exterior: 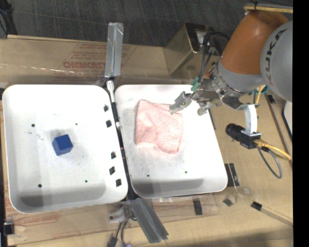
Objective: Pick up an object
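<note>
Not lifted yet: pink cloth (159, 127) lying flat just left of the gripper (178, 104), corner at its tip. Cannot tell whether clamped.

The desk (250, 189) is pale wood, bare along its right side, and a sheet of brown cardboard (51, 55) with red print lies on it under the bins. Two shallow white bins sit side by side on the cardboard, their inner rims touching. The left bin (67, 181) carries a blue cube (63, 144) near its middle. The right bin (198, 163) carries a crumpled pink cloth (159, 127) in its upper middle. A grey metal bar (114, 50) stands at the far end of the seam between the bins, and another grey bar (149, 224) lies slanted at the near end.
</note>
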### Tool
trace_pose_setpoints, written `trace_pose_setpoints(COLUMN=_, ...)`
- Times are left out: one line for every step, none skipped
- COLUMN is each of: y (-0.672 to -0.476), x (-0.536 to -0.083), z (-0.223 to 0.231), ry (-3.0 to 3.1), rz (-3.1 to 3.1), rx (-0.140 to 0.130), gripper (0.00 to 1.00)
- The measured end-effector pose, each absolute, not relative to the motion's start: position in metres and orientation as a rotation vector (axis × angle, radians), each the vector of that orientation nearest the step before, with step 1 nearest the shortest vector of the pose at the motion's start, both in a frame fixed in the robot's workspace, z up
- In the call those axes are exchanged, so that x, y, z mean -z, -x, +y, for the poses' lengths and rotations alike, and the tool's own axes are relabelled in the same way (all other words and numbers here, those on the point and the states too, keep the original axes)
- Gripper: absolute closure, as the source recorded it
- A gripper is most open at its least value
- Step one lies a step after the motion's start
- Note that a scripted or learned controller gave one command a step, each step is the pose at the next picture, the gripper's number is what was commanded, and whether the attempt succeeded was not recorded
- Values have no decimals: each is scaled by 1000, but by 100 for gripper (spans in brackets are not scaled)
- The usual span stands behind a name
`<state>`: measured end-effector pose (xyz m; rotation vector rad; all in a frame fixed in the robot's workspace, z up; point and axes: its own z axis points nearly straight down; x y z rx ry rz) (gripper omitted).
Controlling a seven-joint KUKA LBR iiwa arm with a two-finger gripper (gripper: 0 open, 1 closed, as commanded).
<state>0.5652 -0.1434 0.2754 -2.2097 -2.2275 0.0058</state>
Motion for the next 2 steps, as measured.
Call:
trace_pose_setpoints(y=-563, x=-169, z=-90, ry=2242, rz=-2193, rx=-8, gripper=0)
trace_pose_setpoints(y=-569, x=-92, z=-97, ry=2132, rz=-2305, rx=-2, gripper=0)
